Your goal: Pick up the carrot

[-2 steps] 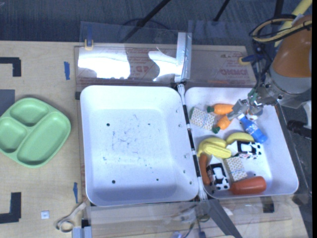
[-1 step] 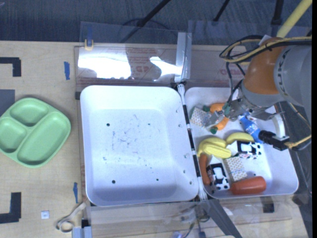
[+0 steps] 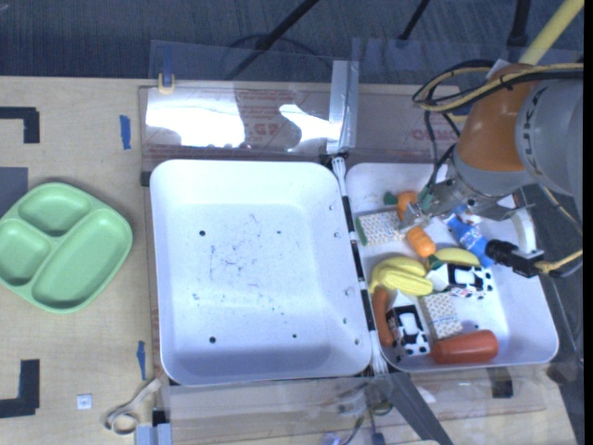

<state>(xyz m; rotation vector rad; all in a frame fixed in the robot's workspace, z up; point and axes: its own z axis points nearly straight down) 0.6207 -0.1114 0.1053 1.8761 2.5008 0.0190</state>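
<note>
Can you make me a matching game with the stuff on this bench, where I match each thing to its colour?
Things:
1. divided plate
2. bananas
3. carrot
4. sausage

Colours:
A. red
B. green
C. orange
D. yellow

Right pairs: 1-B, 2-D, 3-C, 4-A.

The plate lies on the bench left of both bins; the other three lie in the right bin.
</note>
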